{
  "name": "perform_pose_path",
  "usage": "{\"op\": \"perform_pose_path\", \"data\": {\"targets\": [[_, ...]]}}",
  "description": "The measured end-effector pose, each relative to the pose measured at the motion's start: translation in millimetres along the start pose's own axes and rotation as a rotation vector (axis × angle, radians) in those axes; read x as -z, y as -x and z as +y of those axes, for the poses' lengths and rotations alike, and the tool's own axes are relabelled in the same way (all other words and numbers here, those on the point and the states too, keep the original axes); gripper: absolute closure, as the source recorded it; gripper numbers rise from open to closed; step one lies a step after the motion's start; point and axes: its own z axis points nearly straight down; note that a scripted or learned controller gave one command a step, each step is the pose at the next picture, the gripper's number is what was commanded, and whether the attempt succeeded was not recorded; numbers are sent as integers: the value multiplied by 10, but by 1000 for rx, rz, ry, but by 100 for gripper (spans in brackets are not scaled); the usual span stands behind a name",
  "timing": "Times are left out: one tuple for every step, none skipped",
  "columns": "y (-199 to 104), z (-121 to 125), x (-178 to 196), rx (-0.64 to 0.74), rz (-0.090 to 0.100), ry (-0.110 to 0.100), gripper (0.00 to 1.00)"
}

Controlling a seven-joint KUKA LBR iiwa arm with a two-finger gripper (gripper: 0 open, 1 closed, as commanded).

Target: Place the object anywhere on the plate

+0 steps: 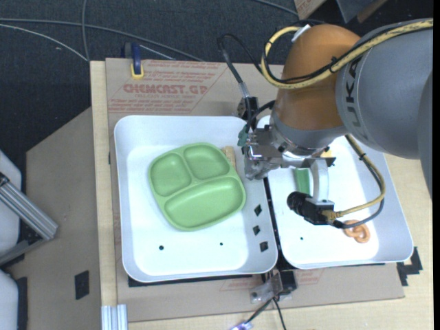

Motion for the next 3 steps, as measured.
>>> {"op": "perform_pose_path", "data": {"targets": [[-337, -392, 0, 0, 0, 1, 100], [-342, -443, -218, -5, -2, 1, 100], [-339, -437, -207, -5, -1, 4, 0]]}}
